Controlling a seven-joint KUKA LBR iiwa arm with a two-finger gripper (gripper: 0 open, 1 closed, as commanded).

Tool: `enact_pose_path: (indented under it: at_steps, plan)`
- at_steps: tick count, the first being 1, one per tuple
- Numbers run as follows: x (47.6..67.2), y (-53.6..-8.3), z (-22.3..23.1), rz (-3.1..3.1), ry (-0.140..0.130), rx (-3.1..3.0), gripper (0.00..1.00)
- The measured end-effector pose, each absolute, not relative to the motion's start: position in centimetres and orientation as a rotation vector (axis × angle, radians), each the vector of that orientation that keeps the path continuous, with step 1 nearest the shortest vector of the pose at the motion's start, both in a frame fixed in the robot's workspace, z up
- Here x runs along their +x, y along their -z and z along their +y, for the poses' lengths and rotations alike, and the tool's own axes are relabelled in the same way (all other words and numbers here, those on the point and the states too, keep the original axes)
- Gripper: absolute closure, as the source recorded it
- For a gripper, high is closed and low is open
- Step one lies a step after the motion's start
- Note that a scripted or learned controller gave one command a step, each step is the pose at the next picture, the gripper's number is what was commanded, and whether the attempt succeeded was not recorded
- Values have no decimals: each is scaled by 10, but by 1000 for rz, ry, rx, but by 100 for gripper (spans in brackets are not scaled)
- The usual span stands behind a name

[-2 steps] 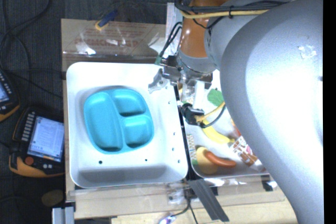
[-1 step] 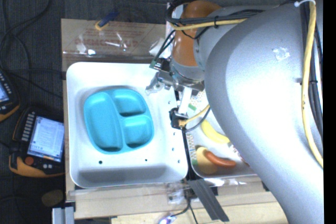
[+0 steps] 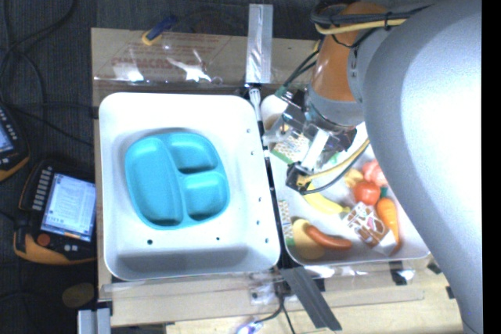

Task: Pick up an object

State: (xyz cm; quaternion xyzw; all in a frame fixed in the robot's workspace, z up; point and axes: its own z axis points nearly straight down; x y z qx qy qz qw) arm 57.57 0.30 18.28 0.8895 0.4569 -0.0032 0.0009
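Tool [image 3: 304, 143] sits low over top-left part of right bin [image 3: 356, 262], close to the wall btw the bins; open or closed, can't tell. Just below it in same bin: banana [image 3: 325, 204], tomato [image 3: 365, 192], carrot [image 3: 388, 217], sausage [image 3: 330, 238]. Left bin [image 3: 117, 109] has a blue tray [image 3: 176, 176] w/ compartments.
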Motion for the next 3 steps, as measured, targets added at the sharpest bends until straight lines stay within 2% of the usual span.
enact_pose_path:
  at_steps: [1,2,3]
  plan:
    - [573,-182,-26,1285,9,2867,0]
    - [573,-183,-26,1285,9,2867,0]
    - [644,-182,-37,1246,10,2882,0]
